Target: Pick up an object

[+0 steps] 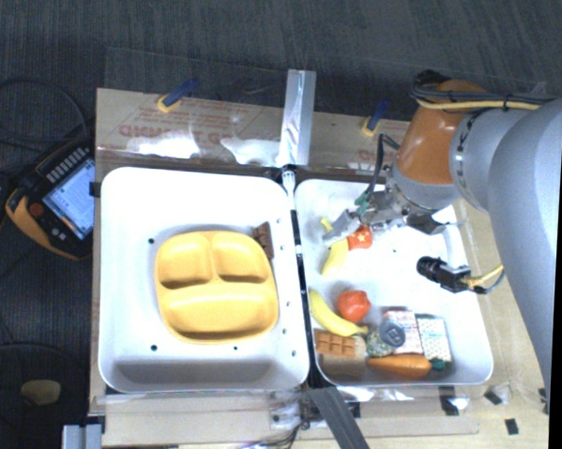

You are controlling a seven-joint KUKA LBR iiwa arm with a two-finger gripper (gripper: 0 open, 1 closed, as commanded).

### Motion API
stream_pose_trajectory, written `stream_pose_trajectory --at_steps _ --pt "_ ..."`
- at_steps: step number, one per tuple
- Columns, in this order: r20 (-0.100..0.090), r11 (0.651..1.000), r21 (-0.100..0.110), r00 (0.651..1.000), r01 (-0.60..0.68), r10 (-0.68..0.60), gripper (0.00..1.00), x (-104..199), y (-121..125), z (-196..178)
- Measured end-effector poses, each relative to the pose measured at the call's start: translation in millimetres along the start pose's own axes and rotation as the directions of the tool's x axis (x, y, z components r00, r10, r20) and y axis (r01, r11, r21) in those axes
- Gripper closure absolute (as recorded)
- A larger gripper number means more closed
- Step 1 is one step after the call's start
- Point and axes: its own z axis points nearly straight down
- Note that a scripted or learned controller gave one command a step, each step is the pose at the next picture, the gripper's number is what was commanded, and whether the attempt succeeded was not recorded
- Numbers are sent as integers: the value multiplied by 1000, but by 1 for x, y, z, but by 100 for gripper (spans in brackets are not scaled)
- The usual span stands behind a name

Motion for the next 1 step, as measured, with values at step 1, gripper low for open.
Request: stream_pose_trajectory --at_steps 1 --pt "5 994 -12 994 108 -108 0 2 -16 20"
